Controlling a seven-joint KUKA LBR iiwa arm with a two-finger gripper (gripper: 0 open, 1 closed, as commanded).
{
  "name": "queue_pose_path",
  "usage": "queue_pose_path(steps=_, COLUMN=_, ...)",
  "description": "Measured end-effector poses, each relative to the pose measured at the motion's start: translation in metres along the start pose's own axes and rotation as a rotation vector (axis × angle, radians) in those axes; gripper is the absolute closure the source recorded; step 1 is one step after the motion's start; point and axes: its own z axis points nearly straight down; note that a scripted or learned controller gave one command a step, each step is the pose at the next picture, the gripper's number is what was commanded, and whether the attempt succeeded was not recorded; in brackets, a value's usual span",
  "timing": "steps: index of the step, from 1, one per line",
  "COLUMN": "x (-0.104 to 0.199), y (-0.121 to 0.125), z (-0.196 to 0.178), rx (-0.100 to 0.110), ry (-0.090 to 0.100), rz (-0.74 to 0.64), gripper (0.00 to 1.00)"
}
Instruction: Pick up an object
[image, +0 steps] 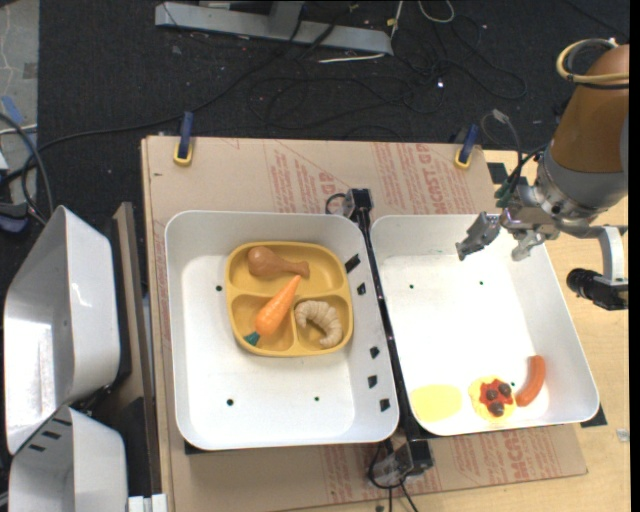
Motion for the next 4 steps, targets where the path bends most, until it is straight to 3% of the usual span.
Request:
queue_pose_path(steps=1, x=0.000, y=0.002, z=-0.007, rx=-0.012, ry=-0.002, rz=-0.003, gripper=0.00)
queue_pose_path(steps=4, x=-0.002, y=-0.001, z=0.148, rx=-0.008, ry=-0.001, rz=0.000, gripper=0.00)
